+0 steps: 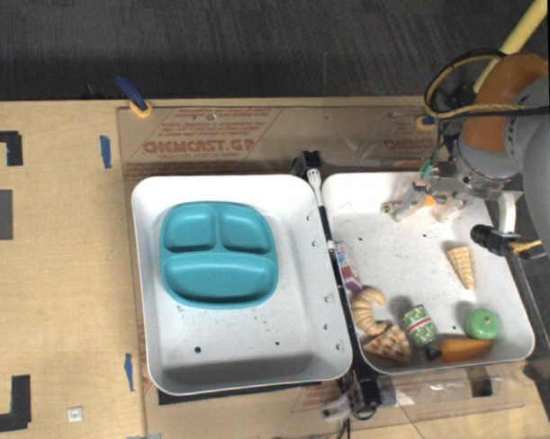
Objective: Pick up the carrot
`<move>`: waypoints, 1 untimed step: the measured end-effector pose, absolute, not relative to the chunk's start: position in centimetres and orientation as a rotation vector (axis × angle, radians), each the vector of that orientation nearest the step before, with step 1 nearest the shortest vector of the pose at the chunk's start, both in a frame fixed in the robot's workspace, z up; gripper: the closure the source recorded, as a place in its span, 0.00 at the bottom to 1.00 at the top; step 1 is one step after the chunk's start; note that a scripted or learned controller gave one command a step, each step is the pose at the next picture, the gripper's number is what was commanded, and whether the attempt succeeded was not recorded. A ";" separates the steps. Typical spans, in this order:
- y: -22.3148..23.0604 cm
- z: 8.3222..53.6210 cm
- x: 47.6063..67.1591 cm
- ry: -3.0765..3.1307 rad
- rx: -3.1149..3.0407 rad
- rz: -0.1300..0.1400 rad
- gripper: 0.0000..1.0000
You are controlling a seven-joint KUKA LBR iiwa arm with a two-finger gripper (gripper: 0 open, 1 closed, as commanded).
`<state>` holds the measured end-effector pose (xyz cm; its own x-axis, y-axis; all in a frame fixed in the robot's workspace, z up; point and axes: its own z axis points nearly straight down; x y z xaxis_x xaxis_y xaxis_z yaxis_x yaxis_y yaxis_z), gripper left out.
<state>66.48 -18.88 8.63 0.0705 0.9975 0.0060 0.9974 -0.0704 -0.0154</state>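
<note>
The orange carrot [464, 349] lies at the front edge of the right bin [393, 246], just below a green apple [482, 323] and right of a small can [419, 324]. My gripper [420, 204] hangs over the bin's far part, well away from the carrot. Its fingers are spread open with nothing between them. The arm reaches in from the upper right.
An ice cream cone [461, 264] lies at the right bin's right side. A croissant [368, 308] and a brown shell-shaped pastry [387, 343] sit at its front left. The left bin [171, 344] holds a teal divided plate [219, 254].
</note>
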 end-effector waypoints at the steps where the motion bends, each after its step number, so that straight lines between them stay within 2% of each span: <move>1: -19.3 9.9 66.5 -2.143 -2.289 0.027 1.00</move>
<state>66.47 -19.31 9.92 0.0661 0.9978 -0.0086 0.9977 -0.0662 -0.0159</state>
